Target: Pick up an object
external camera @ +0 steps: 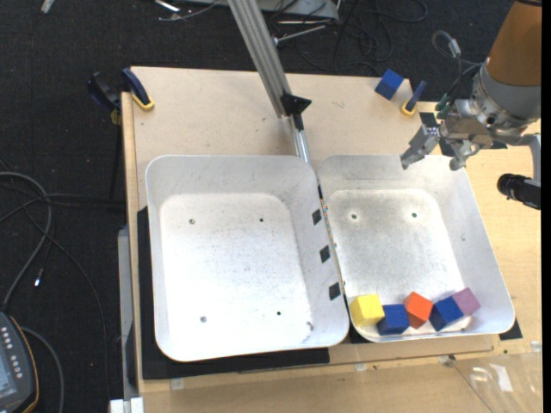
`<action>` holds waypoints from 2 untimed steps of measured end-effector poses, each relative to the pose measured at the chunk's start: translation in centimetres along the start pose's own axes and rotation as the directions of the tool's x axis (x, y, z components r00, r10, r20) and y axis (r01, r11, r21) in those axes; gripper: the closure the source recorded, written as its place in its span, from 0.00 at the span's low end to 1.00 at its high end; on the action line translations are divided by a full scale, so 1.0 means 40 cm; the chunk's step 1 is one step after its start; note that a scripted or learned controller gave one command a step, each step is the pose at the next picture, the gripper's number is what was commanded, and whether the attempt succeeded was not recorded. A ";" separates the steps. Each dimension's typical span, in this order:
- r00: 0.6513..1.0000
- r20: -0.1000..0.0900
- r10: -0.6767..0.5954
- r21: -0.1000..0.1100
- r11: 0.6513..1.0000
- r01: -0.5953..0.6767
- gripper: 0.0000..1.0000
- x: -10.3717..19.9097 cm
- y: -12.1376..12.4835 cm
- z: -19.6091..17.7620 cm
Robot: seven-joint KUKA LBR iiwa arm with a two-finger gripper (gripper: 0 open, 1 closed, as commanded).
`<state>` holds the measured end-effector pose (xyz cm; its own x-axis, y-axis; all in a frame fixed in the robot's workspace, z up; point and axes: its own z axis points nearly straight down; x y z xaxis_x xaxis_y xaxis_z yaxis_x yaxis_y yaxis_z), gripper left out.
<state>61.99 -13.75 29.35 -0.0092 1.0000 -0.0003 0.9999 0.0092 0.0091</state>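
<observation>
Five small blocks sit bunched along the near wall of the right bin [482, 239], at about five o'clock in the camera view. From left to right they are a yellow block [368, 308], a blue block [394, 318], an orange block [418, 307], a second blue block [447, 312] and a pale purple block [467, 300]. They lie close together in a row, neighbours touching or nearly so, pressed toward the rim.

At roughly two o'clock, the gripper [437, 153] hangs over the far edge of the right bin, just at its upper rim. Its two fingers [414, 151] are spread apart, with nothing between them. The grey arm [516, 76] with its orange band rises out toward the upper right corner.

From the gripper, the row of blocks lies toward six o'clock, well apart from it, across the whole bare floor of the right bin. The orange block is almost directly below the gripper in the view; the yellow block is off toward seven o'clock from it, the purple one toward five.

One more blue block [390, 83] rests on the wooden bench [215, 110] outside the bins, at about ten o'clock from the gripper and near it.

At nine o'clock of the right bin lies the left bin [164, 231], the two touching along their shared edge. A slanted metal pole [258, 41] crosses the bench at twelve o'clock.
</observation>
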 end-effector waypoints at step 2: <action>1.000 -0.002 0.010 0.021 1.000 -0.010 0.00 0.257 -0.091 0.257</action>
<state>58.33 -3.49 19.02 0.0009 1.0000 0.0017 0.9999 -0.0009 -0.0118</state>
